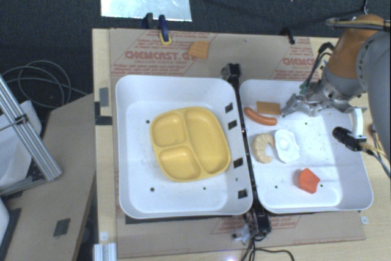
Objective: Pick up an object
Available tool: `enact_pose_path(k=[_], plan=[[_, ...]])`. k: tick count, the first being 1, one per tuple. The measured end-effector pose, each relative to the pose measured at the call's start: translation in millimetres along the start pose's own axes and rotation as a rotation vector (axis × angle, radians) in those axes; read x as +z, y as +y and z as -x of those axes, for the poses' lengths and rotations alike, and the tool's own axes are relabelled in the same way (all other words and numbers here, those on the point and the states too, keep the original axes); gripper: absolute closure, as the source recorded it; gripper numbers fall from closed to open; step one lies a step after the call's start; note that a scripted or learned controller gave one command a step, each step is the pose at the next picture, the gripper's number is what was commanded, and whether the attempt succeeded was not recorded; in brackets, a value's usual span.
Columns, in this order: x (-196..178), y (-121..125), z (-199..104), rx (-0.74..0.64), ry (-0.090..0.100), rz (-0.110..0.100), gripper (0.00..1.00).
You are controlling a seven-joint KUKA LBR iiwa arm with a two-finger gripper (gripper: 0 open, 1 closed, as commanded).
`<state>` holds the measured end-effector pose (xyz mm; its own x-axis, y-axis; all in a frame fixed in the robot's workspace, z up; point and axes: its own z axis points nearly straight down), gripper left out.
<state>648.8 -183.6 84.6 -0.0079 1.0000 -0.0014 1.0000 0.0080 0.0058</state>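
I am reaching in from the right side of the worktop [275, 46], my grey arm with its orange band [348, 49] slanting down over the upper right part of the right bin [354, 189]. My gripper [292, 108] is hovering at the bin's upper middle, pointing toward the left, and I cannot tell whether it is released or clenched because the metal parts are blurring together there. Nothing is showing between them.

Just left of my gripper, a tan cracker-like slab [268, 108] is lying flat near the bin's back wall. A red sausage [260, 117] is lying just in front of it, touching or nearly touching its lower edge, angled toward the divider between the bins. Below these, a pale croissant [263, 148] is curling beside a white fried egg piece [285, 145]; the two are touching or just beside each other in the middle of the bin. An orange-red block [308, 180] is sitting apart from them, near the bin's front.

The left bin [131, 192] is carrying a yellow divided plate [189, 143] with three compartments, sitting near its centre. A small tan block [198, 49] is resting on the worktop behind the left bin, beside a blue and yellow clamp [162, 29].
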Motion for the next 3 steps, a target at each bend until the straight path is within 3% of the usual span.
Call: enact_pose_path(k=[1, 2, 3], plan=[[-34, 22, 24, 0.003, -0.002, 0.002, 0.0], [2, -1, -47, -0.001, 0.005, -0.008, 0.0], [-26, 22, -6, 0.007, -0.002, 0.002, 0.0]])
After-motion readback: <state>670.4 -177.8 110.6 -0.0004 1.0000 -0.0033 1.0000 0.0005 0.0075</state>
